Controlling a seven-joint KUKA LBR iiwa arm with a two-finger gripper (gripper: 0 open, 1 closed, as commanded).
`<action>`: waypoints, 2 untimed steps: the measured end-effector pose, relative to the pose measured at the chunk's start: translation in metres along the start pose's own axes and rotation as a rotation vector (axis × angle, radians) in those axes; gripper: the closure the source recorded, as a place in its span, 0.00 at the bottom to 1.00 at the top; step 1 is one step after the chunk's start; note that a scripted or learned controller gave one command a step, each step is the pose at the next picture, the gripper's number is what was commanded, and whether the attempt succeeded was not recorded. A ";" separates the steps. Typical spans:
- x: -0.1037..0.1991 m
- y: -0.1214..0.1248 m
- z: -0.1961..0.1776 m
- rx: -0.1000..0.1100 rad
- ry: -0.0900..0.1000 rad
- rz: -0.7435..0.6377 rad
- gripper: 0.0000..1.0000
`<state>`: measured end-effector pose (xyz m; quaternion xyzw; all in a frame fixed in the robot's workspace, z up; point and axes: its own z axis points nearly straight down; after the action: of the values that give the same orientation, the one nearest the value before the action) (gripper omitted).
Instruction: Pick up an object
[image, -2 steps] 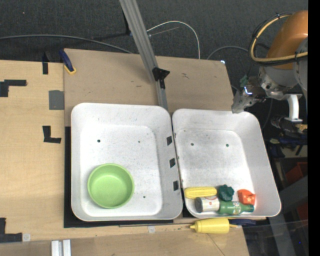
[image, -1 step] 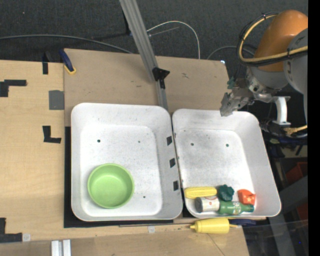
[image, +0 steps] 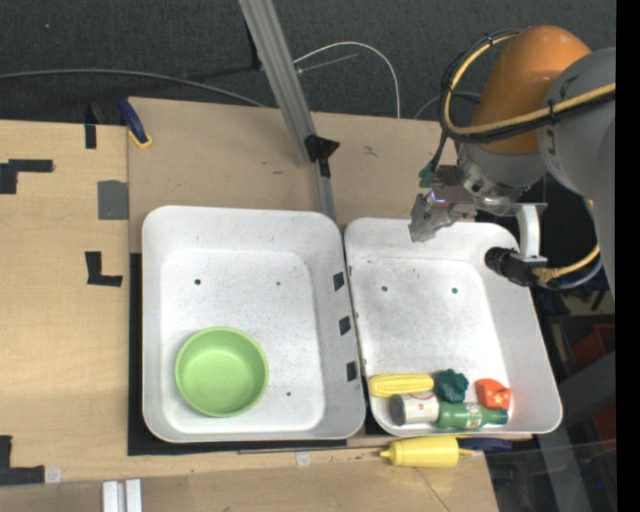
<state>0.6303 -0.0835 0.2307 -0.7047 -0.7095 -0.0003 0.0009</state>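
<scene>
My gripper (image: 428, 222) hangs over the far rim of the right bin (image: 440, 320), with nothing visible between its fingers. At that bin's near edge lies a cluster of small objects: a yellow corn cob (image: 400, 384), a white can with a red label (image: 413, 409), a dark green item (image: 451, 382), a green bottle (image: 468, 417) and an orange-red piece (image: 493, 394). A yellow mustard-like bottle (image: 423, 452) lies outside the bin on the bench, just in front of it. A green bowl (image: 221, 371) sits in the left bin (image: 240, 250) at its near left corner.
A grey metal pole (image: 285, 80) slants across the bench behind the bins. Cables (image: 350, 55) loop at the back. The arm's grey and orange body (image: 535, 90) looms over the right bin's far right corner.
</scene>
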 end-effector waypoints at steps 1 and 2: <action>0.055 -0.019 0.011 0.004 0.000 0.001 1.00; 0.103 -0.042 -0.001 0.002 0.000 0.000 1.00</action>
<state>0.5877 0.0196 0.2315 -0.7047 -0.7095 0.0005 0.0018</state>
